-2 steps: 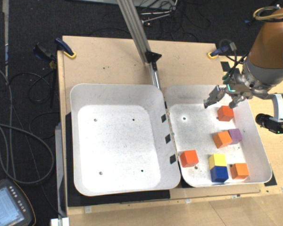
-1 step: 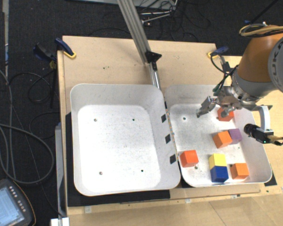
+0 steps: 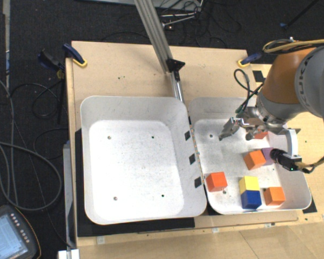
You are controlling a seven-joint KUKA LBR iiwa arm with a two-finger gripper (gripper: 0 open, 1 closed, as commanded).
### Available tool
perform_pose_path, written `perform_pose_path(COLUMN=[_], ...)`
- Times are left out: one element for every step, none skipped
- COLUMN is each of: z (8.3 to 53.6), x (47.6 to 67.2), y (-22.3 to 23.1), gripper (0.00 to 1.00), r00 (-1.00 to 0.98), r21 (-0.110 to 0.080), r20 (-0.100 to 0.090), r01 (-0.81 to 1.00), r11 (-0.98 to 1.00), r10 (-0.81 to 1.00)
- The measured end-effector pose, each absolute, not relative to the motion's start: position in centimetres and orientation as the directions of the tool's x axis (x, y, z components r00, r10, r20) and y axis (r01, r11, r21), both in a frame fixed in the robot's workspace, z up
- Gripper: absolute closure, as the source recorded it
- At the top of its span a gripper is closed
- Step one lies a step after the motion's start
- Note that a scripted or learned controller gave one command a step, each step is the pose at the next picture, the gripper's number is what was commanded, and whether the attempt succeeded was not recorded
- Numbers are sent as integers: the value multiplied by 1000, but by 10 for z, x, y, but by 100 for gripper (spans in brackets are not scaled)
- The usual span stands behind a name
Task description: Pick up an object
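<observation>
Orange, yellow and blue blocks crowd the near end of the right bin, likely because nothing there has been lifted yet. Along its near edge sit an orange cube, a yellow block touching a blue one, and another orange cube by the near right corner. Farther in, a third orange cube lies beside a purple piece. Farther still, the gripper hangs with fingers spread and nothing between them. The left bin adjoins it.
</observation>
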State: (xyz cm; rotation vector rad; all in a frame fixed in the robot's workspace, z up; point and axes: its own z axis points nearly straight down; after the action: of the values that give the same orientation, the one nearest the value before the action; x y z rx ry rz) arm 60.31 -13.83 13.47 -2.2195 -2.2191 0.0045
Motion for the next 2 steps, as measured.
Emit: perform_pose_path(z=[93, 106], x=[602, 604], y=[-138, -138], gripper=[0, 100], r00=[0, 1], r21=[-3, 2], r20=[0, -1], r01=[1000, 1000], r11=[0, -1], r10=[1000, 1000])
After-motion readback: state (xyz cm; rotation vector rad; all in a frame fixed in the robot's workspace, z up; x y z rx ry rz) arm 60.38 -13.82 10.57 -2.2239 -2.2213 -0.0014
